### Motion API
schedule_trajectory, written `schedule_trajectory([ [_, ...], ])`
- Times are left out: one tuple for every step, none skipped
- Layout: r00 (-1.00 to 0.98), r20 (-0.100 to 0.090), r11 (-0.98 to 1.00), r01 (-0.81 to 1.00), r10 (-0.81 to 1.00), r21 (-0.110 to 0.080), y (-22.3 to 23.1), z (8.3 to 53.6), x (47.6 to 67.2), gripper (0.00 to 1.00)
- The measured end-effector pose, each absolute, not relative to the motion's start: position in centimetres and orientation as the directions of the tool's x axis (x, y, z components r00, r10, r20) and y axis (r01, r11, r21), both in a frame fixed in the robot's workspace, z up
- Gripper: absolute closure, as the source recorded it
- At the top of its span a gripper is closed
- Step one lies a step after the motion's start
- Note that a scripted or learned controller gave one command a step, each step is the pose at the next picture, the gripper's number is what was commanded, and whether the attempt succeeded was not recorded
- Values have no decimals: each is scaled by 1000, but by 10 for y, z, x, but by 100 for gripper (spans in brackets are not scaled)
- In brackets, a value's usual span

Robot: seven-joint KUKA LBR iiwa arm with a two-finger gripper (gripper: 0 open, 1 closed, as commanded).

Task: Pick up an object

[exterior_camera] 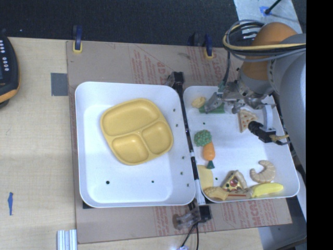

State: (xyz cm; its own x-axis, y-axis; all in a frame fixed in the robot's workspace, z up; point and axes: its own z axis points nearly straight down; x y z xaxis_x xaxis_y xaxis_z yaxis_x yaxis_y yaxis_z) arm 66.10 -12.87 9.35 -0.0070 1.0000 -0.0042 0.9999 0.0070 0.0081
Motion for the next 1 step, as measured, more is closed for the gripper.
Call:
schedule_trajectory([
  [-14,3,14,1000,1000,10,-28,200,659,0],
])
